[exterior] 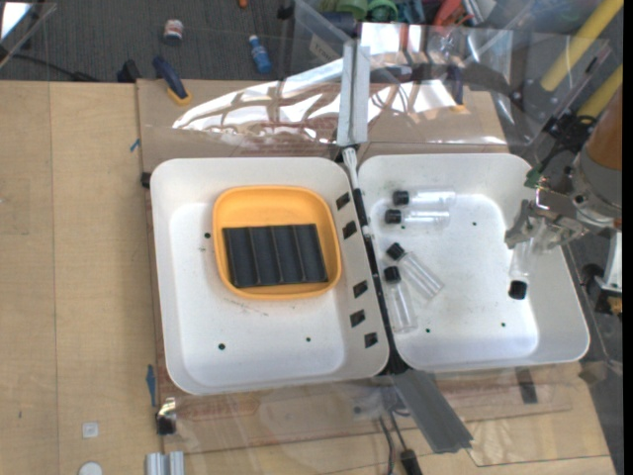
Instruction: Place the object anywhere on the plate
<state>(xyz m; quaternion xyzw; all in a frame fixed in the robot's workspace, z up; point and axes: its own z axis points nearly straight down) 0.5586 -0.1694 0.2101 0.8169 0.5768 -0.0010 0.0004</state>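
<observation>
1. Clear tube point(521, 262) with a black cap at its lower end stands nearly upright well to the right of the orange plate point(277, 199), past the ridge point(353, 228) where the two bins meet, near the far side of the right bin point(560, 347) from the plate.
2. Its upper end runs up into the gripper point(535, 231), and the cap seems to sit at or just above the bin floor; which one cannot be told.
3. Whether the gripper is apart or together cannot be told: glare and the clear plastic blur that spot. The tube touches it at the top, but a firm hold is not shown.
4. Risk one: a smooth, round tube caught near one end may swing or slip out on the way to the plate, more so if the hold is shallow.
5. Risk two: the hanging cap end could clip the ridge on the way across unless the lift is high enough.
6. Risk three: the plate carries a black ribbed insert point(275, 255); a tube let go from height could bounce or roll off the shallow rim into the left bin point(194, 356).
7. Spare tubes point(419, 209) lie between gripper and plate; a low pass might knock them.
</observation>
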